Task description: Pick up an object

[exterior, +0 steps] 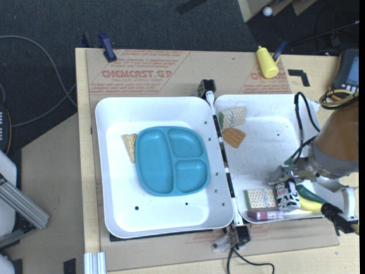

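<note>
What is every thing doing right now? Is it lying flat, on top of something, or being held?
Blue three-part plastic plate: flat, right way up, in the left bin.
Tan patterned cloth square: flat, partly tucked under the plate.
Brown leaf-shaped piece: lying loose in the right bin.
Green patterned square: flat, near the right bin's front wall.
Yellow banana-shaped toy: lying down, beside the gripper.

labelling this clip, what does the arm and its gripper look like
The arm shows an orange-brown band above a pale grey wrist section. A black cable loops along its side. The gripper is a small, dark grey metal assembly with lighter parts, blurred in this view.
</note>
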### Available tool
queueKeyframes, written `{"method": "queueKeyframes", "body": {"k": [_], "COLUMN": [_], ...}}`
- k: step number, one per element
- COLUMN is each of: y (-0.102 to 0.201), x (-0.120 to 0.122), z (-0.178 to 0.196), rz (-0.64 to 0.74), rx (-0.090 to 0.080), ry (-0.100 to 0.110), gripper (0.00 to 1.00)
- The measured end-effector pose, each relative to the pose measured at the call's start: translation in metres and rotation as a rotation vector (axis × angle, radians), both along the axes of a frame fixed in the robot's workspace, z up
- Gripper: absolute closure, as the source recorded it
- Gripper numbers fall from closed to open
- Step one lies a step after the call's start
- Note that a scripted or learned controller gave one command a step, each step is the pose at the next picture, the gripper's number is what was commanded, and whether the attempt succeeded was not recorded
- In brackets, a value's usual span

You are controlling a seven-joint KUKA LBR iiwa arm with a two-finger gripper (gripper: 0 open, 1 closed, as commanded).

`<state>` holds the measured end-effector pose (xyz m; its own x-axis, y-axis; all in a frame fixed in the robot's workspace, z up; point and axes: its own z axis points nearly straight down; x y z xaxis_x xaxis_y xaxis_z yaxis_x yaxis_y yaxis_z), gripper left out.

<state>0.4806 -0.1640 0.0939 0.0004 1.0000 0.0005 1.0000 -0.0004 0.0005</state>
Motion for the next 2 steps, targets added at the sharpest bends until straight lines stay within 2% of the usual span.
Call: {"method": "queueKeyframes", "body": {"k": [1,2], "y": [0.061,0.126], "x": [0.089,0.085], "z": [0.136,0.121], "rz": [0.002,0.002], "rx": [0.000,0.001], "ry": [-0.002,0.003], "gripper": [1.00,1.00]}}
